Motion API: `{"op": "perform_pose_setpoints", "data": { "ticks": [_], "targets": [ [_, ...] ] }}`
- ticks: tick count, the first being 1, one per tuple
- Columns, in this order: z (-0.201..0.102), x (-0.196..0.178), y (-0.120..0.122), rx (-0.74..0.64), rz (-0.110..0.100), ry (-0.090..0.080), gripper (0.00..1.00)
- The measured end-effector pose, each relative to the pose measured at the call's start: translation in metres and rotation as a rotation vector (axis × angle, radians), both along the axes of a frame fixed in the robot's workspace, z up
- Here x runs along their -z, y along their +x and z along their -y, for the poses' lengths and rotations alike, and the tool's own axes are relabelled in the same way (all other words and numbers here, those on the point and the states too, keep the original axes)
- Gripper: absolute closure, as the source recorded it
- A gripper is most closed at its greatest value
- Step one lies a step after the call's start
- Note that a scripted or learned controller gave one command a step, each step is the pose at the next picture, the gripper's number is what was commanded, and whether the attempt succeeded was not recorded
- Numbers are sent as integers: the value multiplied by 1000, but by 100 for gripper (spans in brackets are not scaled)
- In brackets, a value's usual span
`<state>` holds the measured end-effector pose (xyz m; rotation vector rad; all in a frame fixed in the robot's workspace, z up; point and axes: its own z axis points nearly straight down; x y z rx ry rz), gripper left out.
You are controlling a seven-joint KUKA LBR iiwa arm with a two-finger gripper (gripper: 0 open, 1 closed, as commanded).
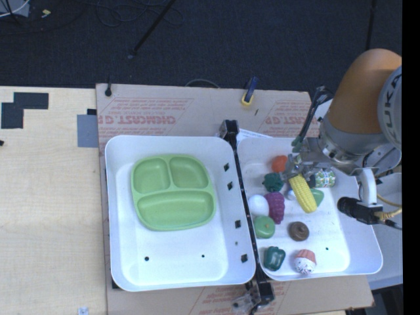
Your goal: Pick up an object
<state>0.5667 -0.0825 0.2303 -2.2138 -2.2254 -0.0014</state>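
Camera view puts your gripper over the toy corn, jaw state unclear; light, stiff, slippery, so grip it mid-cob.

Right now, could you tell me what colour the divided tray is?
The divided tray is light green, seen in the camera view.

End effector low over the right bin, just above the corn; green tray in the left bin.
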Motion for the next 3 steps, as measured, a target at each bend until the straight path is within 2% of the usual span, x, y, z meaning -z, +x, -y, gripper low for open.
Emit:
{"op": "perform_pose_setpoints", "data": {
  "ticks": [1, 2, 3],
  "targets": [
    [-48, 8, 18, 1, -1, -1, 100],
    [-91, -7, 52, 1, 2, -1, 100],
    [-93, -6, 51, 5, -1, -3, 100]
  ]
}}
